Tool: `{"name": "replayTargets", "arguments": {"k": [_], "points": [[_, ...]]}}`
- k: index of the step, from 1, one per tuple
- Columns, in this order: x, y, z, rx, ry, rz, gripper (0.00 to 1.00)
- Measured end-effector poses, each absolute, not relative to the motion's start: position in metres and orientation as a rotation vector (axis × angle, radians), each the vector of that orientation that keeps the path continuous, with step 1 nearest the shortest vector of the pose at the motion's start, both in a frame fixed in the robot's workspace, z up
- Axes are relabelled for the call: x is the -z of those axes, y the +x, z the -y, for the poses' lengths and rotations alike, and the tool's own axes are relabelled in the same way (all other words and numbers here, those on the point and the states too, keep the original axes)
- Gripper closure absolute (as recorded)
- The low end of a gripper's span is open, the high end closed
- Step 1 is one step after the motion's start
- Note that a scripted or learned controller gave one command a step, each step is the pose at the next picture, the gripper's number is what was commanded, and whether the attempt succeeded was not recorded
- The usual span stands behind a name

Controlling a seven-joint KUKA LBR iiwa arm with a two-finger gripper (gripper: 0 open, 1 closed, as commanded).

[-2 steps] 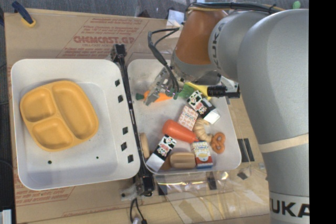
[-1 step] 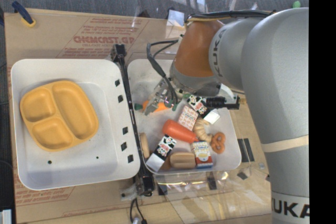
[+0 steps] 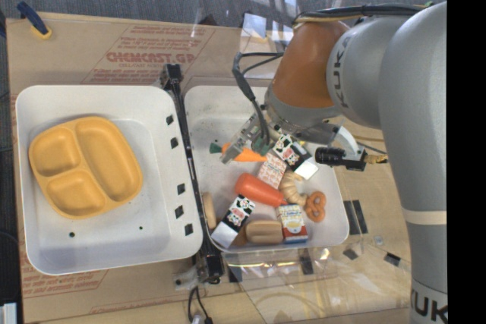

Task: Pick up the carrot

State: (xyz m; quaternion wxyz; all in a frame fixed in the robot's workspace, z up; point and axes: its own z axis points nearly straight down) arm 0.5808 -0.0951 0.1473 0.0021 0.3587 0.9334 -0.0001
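The carrot [image 3: 247,156] is a small orange piece with a green tip, lying in the upper middle of the right bin [image 3: 201,121]. My gripper [image 3: 243,143] hangs low over the bin, right at the carrot's upper left side and partly covering it. The grey wrist and orange band rise behind it to the right, hiding the bin's far right part. Whether the gripper touches the carrot is unclear.
Below the carrot lie a larger orange-red sausage [image 3: 258,190], two milk cartons [image 3: 238,215] [image 3: 278,160], a bun [image 3: 263,231], a pretzel [image 3: 314,203] and a small box [image 3: 292,223]. The left bin [image 3: 159,228] holds a yellow divided plate [image 3: 83,165].
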Motion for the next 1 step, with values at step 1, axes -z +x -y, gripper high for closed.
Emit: {"name": "replayTargets", "arguments": {"k": [1], "points": [[-0.1926, 0.5550, 0.0529, -0.001, 1.490, -2.764, 1.00]]}}
